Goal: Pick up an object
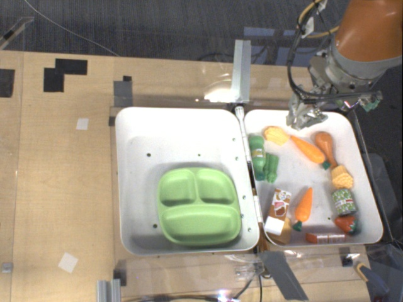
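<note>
From above: my claw [306, 117] hovers over the right bin's [371, 197] far edge, its spread impossible to judge. Just beyond it lies the orange carrot [306, 148], likely light, stiff, slick plastic, best pinched mid-body. Toys crowd the smooth white floor; room is tight.

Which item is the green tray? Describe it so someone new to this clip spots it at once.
Look at the left bin of the two white bins. The green tray lies in its lower half, a rounded plate with three compartments. It is far larger than the toy food in the right bin.
</note>
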You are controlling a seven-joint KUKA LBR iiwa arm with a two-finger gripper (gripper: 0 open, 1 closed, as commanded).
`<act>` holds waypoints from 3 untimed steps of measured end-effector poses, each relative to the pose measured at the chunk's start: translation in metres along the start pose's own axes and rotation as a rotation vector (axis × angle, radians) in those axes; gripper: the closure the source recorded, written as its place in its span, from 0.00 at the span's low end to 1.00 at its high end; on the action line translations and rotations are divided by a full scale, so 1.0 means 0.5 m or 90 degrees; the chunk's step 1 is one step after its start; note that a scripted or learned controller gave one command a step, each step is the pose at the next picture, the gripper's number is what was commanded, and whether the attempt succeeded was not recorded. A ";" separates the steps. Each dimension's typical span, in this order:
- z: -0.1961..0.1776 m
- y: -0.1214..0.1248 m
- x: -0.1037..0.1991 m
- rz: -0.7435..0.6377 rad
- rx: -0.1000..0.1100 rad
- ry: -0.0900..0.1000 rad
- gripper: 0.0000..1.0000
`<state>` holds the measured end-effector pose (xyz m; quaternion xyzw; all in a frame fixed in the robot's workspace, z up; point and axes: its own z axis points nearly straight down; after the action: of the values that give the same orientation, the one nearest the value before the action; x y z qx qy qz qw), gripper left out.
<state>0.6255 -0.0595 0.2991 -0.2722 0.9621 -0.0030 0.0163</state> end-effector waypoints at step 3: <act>-0.037 -0.034 -0.092 -0.007 -0.003 0.004 1.00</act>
<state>0.6728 -0.0500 0.3191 -0.2776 0.9606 -0.0016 0.0126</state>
